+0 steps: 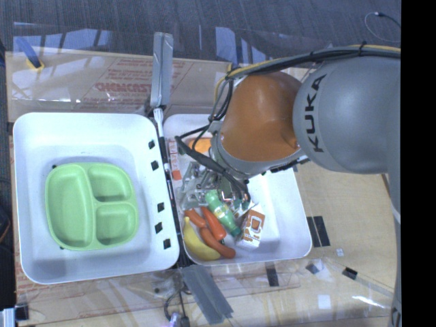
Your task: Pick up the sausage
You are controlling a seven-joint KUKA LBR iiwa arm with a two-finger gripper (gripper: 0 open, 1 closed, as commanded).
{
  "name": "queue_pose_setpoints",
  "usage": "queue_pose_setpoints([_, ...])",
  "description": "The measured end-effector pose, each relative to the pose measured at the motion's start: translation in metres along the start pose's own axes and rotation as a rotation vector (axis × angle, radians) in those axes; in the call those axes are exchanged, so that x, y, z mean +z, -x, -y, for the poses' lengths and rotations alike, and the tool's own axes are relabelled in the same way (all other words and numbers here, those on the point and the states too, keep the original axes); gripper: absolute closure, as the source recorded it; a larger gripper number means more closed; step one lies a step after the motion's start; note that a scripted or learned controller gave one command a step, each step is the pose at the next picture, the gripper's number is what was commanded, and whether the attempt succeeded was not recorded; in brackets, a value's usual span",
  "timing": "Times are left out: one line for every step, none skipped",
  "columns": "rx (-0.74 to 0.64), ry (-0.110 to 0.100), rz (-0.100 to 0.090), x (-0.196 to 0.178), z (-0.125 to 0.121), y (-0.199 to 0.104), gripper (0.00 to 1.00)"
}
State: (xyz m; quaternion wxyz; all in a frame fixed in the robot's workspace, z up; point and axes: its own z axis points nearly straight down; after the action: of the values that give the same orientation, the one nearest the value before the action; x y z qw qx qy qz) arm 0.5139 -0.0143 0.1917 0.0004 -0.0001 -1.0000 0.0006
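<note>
The arm [327,114] reached in from the right over the right bin [289,213], well apart from the left bin [27,203] with its green tray [92,204]. The gripper [211,186] hung low over a heap of items; its jaw state could not be told. The sausage [211,234] lay just below it toward the front wall, beside the banana [197,245], its long axis slanting from upper left to lower right.

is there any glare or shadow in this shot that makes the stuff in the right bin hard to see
In the camera view, lighting is even and soft; the white right bin shows no harsh glare, but the grey and orange arm shades and covers its upper part. The reddish-brown sausage and the yellow banana read clearly. The green divided tray in the white left bin is slightly soft.
</note>
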Motion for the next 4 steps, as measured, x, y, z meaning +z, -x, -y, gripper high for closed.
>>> queue_pose_setpoints([0.0,0.0,0.0,0.0,-0.0005,0.0,0.0])
queue_pose_setpoints([-0.001,0.0,0.0,0.0,-0.0005,0.0,0.0])
queue_pose_setpoints([-0.001,0.0,0.0,0.0,-0.0005,0.0,0.0])
queue_pose_setpoints([-0.001,0.0,0.0,0.0,-0.0006,0.0,0.0])
